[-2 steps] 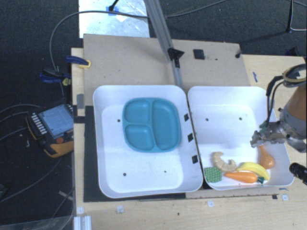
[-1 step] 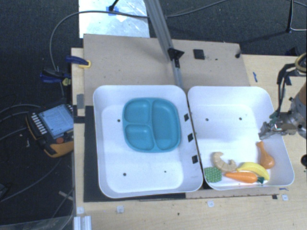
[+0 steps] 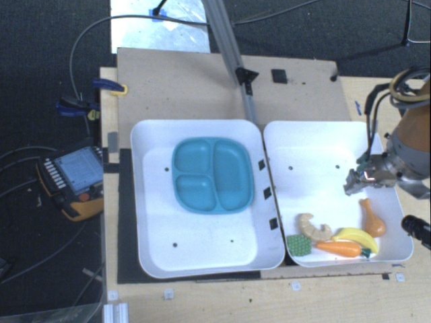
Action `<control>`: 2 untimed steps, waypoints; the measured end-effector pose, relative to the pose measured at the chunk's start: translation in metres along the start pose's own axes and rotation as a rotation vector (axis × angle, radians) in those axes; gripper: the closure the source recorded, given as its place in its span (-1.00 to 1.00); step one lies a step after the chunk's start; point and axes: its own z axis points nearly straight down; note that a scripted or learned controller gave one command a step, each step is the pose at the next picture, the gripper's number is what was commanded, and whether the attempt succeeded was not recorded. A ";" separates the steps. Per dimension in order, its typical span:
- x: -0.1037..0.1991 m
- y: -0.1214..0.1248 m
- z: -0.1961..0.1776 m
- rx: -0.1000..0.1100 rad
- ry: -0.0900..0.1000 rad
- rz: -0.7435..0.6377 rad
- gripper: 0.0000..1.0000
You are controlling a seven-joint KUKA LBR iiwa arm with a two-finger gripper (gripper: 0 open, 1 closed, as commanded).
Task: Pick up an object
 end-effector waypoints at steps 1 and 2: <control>0.044 0.005 0.002 0.002 0.001 0.001 1.00; 0.096 0.000 0.012 0.002 0.000 0.001 1.00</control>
